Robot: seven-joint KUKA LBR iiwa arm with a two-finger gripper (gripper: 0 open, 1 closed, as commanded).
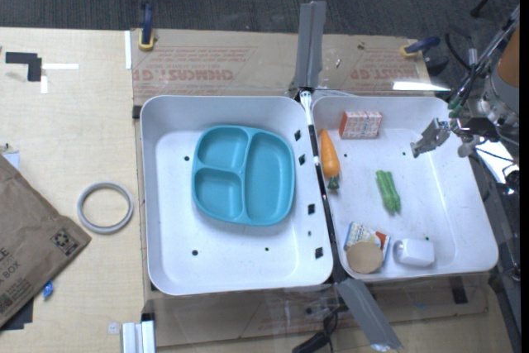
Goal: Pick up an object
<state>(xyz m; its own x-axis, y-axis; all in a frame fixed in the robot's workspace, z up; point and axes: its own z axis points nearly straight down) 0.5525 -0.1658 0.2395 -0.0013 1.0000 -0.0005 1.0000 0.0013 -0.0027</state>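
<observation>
The gripper (430,138) hung over the right bin (479,202) with nothing between its fingers; how they were set could not be told. Nearest, just beyond, lay the green pod (388,191), farther the carrot (329,156).

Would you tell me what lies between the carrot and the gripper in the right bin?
In the camera view, bare white bin floor separates the carrot from the gripper; the green vegetable sits lower.

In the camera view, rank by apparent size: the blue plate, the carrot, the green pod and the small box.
1. blue divided plate, by far the largest.
2. carrot.
3. small printed box and green pod: they look too alike to rank.
</observation>
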